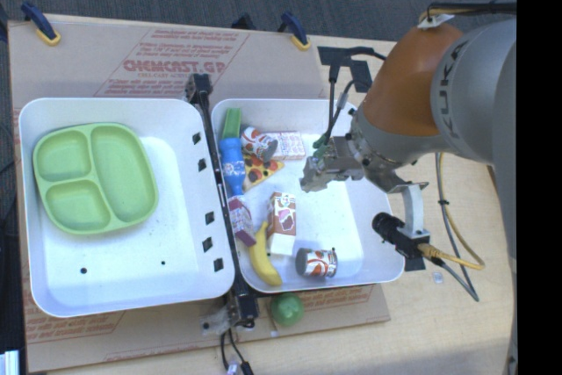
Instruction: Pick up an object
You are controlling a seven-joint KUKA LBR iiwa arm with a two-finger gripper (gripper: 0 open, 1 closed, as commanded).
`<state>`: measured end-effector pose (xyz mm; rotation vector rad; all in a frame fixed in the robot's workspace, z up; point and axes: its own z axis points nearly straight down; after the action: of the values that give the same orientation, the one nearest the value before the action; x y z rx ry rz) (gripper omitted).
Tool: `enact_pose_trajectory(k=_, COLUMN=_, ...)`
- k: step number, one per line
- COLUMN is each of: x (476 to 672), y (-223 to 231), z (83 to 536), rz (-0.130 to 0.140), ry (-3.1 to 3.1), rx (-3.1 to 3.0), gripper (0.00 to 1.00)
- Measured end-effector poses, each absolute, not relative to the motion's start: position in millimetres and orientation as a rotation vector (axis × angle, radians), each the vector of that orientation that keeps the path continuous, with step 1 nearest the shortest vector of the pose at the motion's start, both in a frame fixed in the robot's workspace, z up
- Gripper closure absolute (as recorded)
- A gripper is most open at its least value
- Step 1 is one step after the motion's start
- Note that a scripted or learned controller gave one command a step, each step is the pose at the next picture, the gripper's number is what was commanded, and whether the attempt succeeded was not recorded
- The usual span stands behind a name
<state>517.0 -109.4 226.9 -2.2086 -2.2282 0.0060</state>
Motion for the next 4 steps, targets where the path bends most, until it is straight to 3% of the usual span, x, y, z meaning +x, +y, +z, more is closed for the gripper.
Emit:
enact_pose_trajectory(k=1, x=517.6, y=-109.4, z=237.2, rz=0.007, ry=-2.232, rx=-2.204, gripper=1.00)
enact_pose_trajectory(k=2, x=491.0, y=-75.8, z=236.0, rz=0.004, ry=-2.229, rx=-2.211, gripper=1.00)
enact_pose_trajectory(k=3, x=475.9, y=-157.4, z=196.0, rz=0.006, ry=-2.227, rx=-2.213, gripper=1.00)
enact_pose_trajectory(k=4, x=477.2, y=-162.9, z=238.2, rz=0.000, ry=-2.228, rx=-2.216, gripper=1.00)
